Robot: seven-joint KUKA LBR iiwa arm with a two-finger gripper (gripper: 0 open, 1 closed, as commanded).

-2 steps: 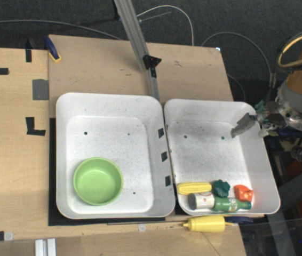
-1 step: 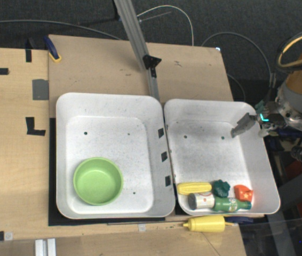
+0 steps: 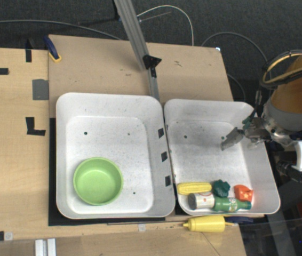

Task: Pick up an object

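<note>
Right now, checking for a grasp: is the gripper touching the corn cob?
Apart. The camera view shows the gripper well above the corn cob, bare bin floor between them.

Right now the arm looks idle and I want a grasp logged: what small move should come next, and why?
Probably swing the gripper toward the right white bin's near corner: it hangs above bare floor, while the yellow corn cob, green bottle and orange-red piece cluster there.

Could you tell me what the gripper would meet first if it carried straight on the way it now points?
Probably the bare floor of the right bin: the gripper points left and downward, though depth is unclear.
</note>
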